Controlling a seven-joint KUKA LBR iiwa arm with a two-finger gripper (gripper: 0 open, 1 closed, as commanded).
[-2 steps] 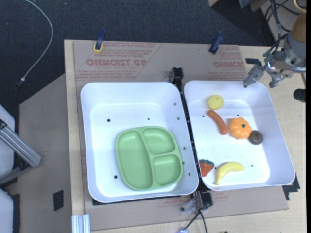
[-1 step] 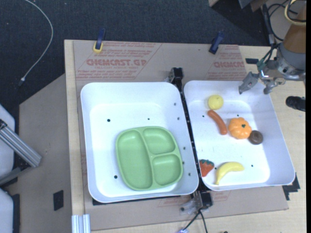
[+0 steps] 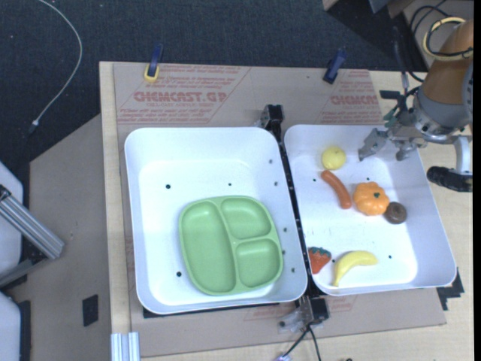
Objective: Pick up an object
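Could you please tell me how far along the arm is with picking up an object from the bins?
Done: nothing looks lifted yet. The lemon, sausage, orange pumpkin, brown ball, strawberry and banana all lie in the right bin. In hand: the gripper hangs open over that bin's far side, right of the lemon, with nothing between its fingers. Left: descend, grasp and lift one item.

Robotics lab, test-bench setup. Evidence: two white bins (image 3: 143, 201) clamped side by side on a brown board (image 3: 225, 89) printed with a plastics brand name, blue clips (image 3: 154, 62) at 12 o'clock holding it down. Dark carpet floor, loose cable (image 3: 56, 21) at 10 o'clock, aluminium extrusion (image 3: 26, 220) at 9 o'clock. Industrial arm (image 3: 447, 81) at 2 o'clock. Toy plastic food (image 3: 370, 199) and a green divided tray (image 3: 229, 243) as props, not real kitchenware use.
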